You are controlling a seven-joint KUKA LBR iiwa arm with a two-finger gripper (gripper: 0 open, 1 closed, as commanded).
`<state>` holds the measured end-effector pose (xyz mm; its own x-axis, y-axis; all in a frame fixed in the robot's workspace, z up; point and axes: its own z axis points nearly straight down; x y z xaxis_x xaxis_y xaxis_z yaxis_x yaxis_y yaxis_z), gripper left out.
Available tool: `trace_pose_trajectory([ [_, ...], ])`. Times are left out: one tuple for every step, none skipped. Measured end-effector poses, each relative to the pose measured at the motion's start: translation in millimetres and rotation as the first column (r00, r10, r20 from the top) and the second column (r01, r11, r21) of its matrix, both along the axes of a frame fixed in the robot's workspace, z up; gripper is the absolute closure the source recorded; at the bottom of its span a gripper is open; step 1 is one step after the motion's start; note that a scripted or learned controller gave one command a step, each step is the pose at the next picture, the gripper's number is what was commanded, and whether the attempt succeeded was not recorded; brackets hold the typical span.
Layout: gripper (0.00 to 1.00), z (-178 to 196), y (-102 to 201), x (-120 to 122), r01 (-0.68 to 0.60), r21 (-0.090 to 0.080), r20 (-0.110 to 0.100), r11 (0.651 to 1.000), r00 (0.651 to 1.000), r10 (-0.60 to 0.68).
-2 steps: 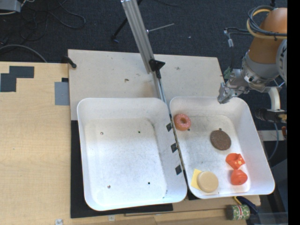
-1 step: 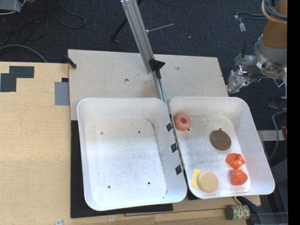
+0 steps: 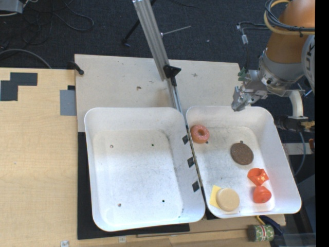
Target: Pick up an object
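Observation:
The right bin (image 3: pixel 277 138) holds a pink-orange donut (image 3: pixel 200 134) near its left wall, a brown round cookie (image 3: pixel 241 153) in the middle, and two red-orange pieces (image 3: pixel 258 176) (image 3: pixel 261 194) at the right. A cream round disc (image 3: pixel 229 199) lies on a yellow slice (image 3: pixel 214 194) at the front. My gripper (image 3: pixel 239 105) hangs over the bin's far rim, above and right of the donut, with nothing seen between its fingers.
The left bin (image 3: pixel 103 133) sits beside the right one, with black clips (image 3: pixel 190 162) along the shared wall. A slanted aluminium rail (image 3: pixel 157 42) rises behind the bins. A small green can (image 3: pixel 263 233) lies at the bench's front right.

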<state>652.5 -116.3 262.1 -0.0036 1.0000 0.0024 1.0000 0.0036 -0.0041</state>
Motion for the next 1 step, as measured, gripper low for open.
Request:
trace_pose_trajectory([
  [1.00, -8.2, 41.2, -24.8, 0.001, -0.001, -0.001, 1.000, 1.000, -0.001],
])
